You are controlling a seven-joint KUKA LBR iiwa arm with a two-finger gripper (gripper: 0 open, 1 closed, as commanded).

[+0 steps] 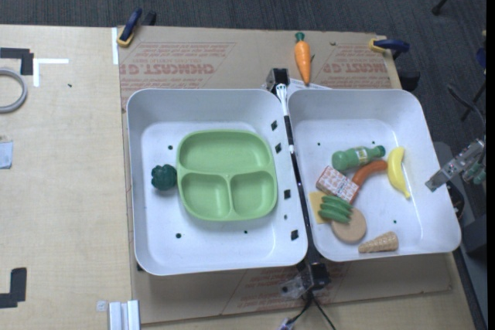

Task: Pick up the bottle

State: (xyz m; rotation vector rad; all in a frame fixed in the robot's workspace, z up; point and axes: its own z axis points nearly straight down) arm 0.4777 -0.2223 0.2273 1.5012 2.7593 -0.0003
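Observation:
The green bottle (pixel 358 158) lies on its side in the right bin (pixel 363 108), near the bin's middle, its cap pointing right. An orange sausage (pixel 370 170) touches its lower side and a yellow banana (pixel 398 171) lies just to its right. My gripper (pixel 455 168) is at the right edge of the view, outside the right bin's right wall and well to the right of the bottle. Nothing shows in it.
Below the bottle in the right bin are a cracker box (pixel 337 185), a green vegetable (pixel 335 209), a round cookie (pixel 349 228) and a cone (pixel 379 243). The left bin (pixel 147 236) holds a green divided plate (pixel 228 175) and a broccoli (pixel 163 177). A carrot (pixel 302 56) lies behind the bins.

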